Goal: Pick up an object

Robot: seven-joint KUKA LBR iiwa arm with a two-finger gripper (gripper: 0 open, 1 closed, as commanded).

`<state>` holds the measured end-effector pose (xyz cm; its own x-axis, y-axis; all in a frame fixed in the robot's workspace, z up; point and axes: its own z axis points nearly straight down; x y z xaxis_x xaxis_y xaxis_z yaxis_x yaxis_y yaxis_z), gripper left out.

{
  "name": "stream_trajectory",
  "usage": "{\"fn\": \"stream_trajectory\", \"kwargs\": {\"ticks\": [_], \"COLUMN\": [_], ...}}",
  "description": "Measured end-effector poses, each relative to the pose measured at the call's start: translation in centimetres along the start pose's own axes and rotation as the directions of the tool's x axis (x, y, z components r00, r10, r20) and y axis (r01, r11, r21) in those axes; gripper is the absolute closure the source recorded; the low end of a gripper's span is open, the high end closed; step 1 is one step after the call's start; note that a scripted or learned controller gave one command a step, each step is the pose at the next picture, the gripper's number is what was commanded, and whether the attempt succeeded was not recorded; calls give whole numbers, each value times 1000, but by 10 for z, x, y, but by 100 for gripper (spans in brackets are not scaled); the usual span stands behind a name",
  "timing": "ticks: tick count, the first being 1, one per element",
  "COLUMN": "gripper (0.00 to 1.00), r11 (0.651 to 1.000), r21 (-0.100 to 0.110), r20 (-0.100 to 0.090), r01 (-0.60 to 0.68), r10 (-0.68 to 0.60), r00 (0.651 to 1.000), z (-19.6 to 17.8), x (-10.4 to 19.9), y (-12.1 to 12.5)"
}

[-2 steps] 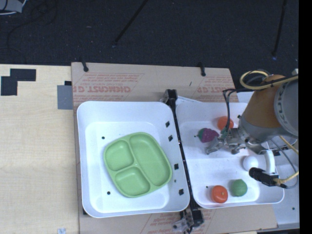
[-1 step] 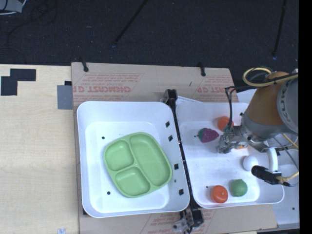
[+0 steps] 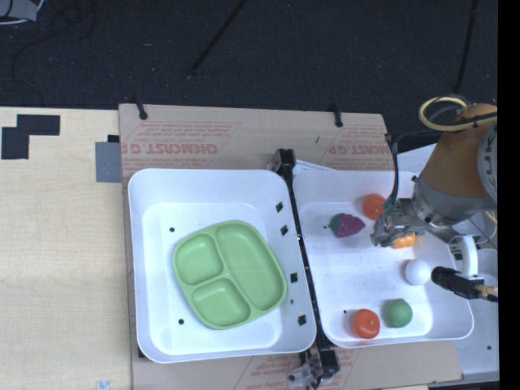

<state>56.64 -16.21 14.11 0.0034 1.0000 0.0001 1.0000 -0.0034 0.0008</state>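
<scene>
White right bin (image 3: pixel 325 299) holds five small objects; gripper (image 3: pixel 393 232) grip state unreadable; one green tray (image 3: pixel 227 275).

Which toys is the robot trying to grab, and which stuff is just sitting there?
For the job: tool, purple toy, orange ball, white ball, green ball, orange-red toy, right bin.

Just lying about: green divided plate, left bin.
</scene>
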Motion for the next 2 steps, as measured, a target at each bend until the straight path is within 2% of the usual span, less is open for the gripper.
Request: {"fn": "stream_trajectory", "kwargs": {"ticks": [1,2], "gripper": [100,100], "r11": [1000,1000], "r21": [-1,0], "r20": [1,0], "r01": [2,4], "r10": [-2,-4], "r00": [1000,1000], "z": [-43,-69], "x": [-4,-5], "y": [1,1]}}
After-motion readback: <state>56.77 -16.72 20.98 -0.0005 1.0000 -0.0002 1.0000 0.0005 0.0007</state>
